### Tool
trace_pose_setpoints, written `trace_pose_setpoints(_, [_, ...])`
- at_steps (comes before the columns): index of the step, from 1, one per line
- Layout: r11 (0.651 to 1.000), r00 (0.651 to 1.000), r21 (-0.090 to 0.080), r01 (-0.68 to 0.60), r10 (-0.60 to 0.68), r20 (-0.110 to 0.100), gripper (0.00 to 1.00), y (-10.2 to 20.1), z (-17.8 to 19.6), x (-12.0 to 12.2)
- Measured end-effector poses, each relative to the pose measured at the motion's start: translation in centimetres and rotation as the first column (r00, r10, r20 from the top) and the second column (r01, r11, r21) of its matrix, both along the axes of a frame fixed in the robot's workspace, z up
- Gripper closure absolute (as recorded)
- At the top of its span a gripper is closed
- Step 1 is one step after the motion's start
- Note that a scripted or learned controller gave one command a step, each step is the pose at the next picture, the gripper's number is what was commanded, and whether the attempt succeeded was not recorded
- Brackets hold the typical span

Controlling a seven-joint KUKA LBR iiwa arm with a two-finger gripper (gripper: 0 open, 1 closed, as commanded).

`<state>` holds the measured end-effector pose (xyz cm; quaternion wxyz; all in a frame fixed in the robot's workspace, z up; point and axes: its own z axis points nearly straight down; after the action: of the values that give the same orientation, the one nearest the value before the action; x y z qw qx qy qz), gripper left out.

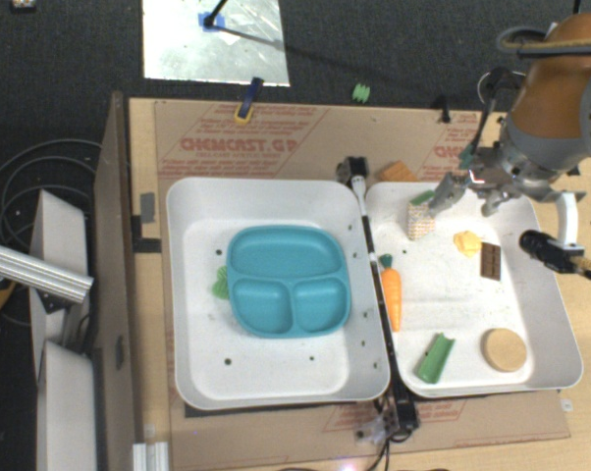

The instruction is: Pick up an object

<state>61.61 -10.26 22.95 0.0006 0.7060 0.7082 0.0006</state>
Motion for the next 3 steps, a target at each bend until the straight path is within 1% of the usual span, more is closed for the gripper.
trace_pose_setpoints(1, [1.0, 1.0, 0.001, 0.008, -0.008, -0.012, 0.0, -2.1, -4.5, -10.2])
trace_pose_setpoints(2, [1.0, 1.0, 0.004, 0.0, 0.0, -0.01, 0.0, 2.3, -11.6, -13.2])
trace_pose_setpoints(3, [1.0, 1.0, -0.004, 0.004, -0.004, 0.004, 0.0, -3.9, -14.6, -7.1])
